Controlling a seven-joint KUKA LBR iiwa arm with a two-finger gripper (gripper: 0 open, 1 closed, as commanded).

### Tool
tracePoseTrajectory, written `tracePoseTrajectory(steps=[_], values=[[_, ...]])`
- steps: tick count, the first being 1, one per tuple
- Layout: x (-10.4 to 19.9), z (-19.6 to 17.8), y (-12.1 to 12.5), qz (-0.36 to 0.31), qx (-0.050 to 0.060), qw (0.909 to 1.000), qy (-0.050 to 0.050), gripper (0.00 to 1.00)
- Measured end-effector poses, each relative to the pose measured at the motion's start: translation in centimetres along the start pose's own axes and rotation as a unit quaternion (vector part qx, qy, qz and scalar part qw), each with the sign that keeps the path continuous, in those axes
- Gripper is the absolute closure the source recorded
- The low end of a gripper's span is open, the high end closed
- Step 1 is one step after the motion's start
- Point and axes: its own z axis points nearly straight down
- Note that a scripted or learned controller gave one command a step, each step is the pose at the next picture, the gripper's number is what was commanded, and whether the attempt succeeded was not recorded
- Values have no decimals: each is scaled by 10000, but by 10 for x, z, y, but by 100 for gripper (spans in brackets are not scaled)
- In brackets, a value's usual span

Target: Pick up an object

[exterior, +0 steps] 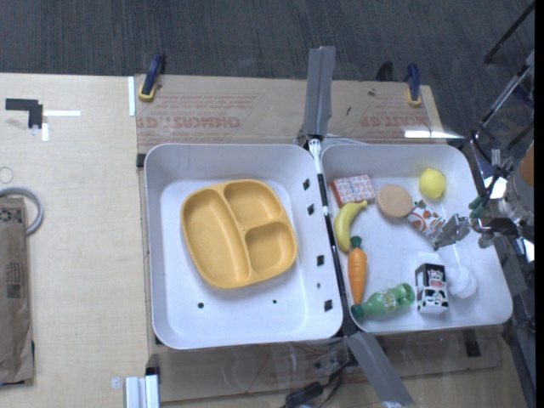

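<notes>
The right bin [393,256] holds several items. There is a yellow lemon [432,183], a tan round disc [393,201], a red-and-white box [353,189], a banana [347,222] and a carrot [357,269]. A green bottle [387,300], a small cow-print carton [433,288], an orange-and-white packet [422,218] and a white lump [463,283] lie there too. My gripper [450,231] reaches in from the right edge. It hangs low over the bin's right side, just right of the packet and above the carton. Nothing is seen held in it.
The left bin [170,313] carries a yellow divided plate [240,232]. A metal divider bar [320,92] runs between the bins. Clamps [153,76] hold cardboard behind them. A brown paper bag [13,287] lies at the far left of the bench.
</notes>
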Motion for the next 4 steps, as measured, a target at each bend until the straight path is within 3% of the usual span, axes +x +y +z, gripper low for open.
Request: tracePoseTrajectory(steps=[1,2,3,4], values=[[-2,4,16,-990,-20,9951,-7,0],[-8,100,-17,-1205,-24,9927,-4,0],[-8,90,-16,-1194,-34,9928,-4,100],[39,-10,-6,-237,-18,9997,-8,100]])
